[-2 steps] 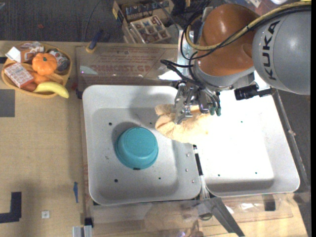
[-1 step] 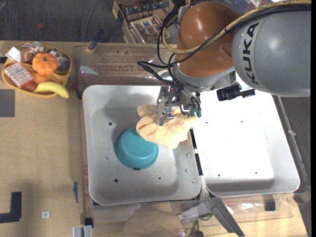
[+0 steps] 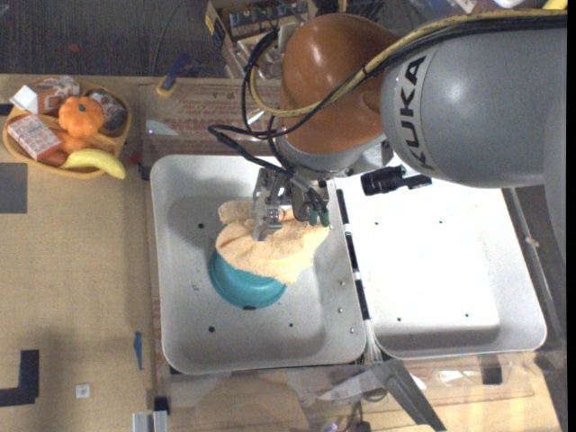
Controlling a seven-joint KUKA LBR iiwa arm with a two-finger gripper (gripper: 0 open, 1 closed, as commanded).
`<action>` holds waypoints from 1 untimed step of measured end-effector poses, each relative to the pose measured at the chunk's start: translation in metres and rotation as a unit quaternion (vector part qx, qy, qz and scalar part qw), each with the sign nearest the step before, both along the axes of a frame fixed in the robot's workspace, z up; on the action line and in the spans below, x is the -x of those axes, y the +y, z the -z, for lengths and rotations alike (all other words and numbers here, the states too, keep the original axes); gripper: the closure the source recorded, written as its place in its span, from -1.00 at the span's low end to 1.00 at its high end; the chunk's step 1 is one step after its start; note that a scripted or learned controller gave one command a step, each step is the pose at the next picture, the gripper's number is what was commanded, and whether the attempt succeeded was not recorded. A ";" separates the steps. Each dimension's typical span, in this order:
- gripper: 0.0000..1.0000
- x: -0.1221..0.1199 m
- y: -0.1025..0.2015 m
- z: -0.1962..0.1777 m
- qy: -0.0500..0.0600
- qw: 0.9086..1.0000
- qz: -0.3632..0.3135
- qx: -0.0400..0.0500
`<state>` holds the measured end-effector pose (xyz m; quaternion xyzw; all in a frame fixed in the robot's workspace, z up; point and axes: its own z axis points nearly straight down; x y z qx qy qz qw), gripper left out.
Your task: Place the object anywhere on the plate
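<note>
Reaching into the left bin, the hand sits directly over a pale yellow cloth; whether it is clenched or released cannot be told. Its tips touch the cloth's upper part. The cloth lies draped over a teal plate, covering most of it. The right bin adjoins. A fruit basket rests at the surface's far-left corner.

Grey KUKA arm with an orange band

The smooth grey casing carries black "KUKA" lettering; a yellow cable and black cables run along the glossy orange section down to a metal gripper with teal-tipped parts.
</note>
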<state>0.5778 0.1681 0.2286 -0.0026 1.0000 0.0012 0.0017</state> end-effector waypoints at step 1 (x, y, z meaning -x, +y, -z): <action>-1.00 0.000 0.000 -0.001 0.000 1.000 0.000 0.000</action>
